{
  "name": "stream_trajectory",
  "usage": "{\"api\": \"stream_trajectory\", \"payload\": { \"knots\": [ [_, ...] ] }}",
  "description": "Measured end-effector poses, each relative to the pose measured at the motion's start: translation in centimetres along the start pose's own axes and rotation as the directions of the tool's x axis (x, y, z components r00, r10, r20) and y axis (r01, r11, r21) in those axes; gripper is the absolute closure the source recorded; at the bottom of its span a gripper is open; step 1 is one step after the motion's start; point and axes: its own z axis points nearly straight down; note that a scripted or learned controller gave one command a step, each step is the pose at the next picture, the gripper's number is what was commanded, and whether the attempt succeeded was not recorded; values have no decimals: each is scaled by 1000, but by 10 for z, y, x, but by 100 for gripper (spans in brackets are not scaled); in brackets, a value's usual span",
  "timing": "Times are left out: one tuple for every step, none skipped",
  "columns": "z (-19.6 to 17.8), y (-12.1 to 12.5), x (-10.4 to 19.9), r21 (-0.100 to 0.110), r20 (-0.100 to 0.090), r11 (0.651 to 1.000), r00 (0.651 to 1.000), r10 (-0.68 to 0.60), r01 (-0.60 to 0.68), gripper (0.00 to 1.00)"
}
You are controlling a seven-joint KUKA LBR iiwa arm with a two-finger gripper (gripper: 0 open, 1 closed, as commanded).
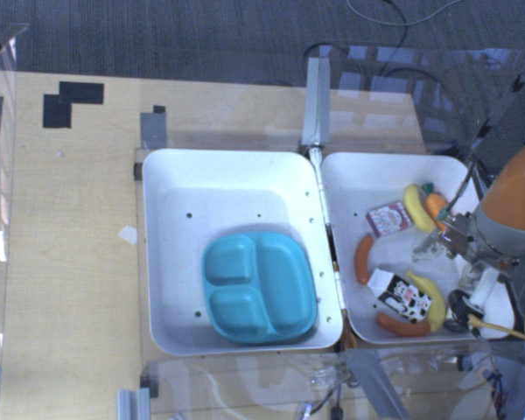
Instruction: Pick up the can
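In the right bin (359, 178), a small item with a maroon and white label (388, 219) lies near the back; I cannot tell whether it is the can or a box. My gripper (430, 247) hangs low over the bin's right half, a little to the right of and nearer than that item, and apart from it. The grey wrist and the orange band (516, 198) reach in from the right. Just behind the gripper lie a yellow banana (416, 206) and an orange carrot (435, 206).
A sausage (362, 259) lies left of the gripper. A black and white carton (402, 297), a second banana (432, 300) and another sausage (401, 326) crowd the front of the right bin. The left bin (166, 234) holds a blue divided plate (259, 285).
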Motion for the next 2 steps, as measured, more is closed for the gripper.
{"api": "stream_trajectory", "payload": {
  "knots": [
    [-57,28,40,7,4,998,998,64,-64,0],
    [-9,83,66,0,-3,993,993,121,-121,0]
  ]
}}
